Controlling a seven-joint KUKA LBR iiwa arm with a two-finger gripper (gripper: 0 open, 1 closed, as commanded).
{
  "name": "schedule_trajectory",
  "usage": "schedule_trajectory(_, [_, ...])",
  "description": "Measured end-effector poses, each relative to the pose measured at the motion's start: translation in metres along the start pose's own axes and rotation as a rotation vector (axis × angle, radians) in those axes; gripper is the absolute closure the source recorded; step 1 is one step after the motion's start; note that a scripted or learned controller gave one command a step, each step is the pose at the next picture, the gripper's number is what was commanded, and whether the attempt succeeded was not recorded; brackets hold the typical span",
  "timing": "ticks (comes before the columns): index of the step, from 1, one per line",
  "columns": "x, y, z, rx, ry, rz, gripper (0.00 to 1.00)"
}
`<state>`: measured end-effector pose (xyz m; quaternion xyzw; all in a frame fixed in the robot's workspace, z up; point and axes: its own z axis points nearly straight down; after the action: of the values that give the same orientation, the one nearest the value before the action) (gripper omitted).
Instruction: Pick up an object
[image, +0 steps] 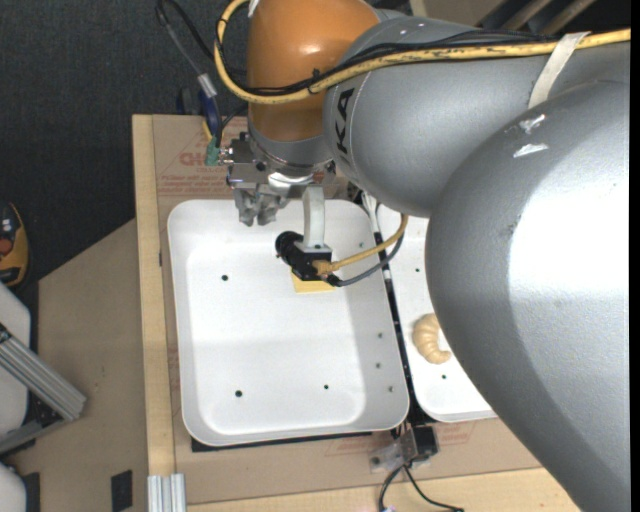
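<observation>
Arm (520, 200) overhead; tool (258, 212) at bin rim (200, 206)

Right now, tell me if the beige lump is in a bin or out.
In: the beige lump lies in the right bin, on its white floor near its left wall.

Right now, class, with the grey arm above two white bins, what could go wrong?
1. The gripper hangs by the far wall of the left shallow white bin; descending here, it might strike the rim.
2. The pale lumpy object lies in the right shallow white bin, well away from the gripper, so a grasp here would likely miss it.
</observation>
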<state>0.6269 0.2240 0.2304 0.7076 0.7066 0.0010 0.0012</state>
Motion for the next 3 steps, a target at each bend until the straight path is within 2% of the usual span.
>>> schedule_trajectory(1, [-0.074, 0.015, -0.025, -0.002, -0.002, 0.006, 1.00])
schedule_trajectory(2, [-0.020, 0.013, -0.146, -0.013, 0.006, -0.008, 1.00])
schedule_trajectory(3, [0.002, 0.007, -0.048, 0.014, -0.002, -0.004, 1.00])
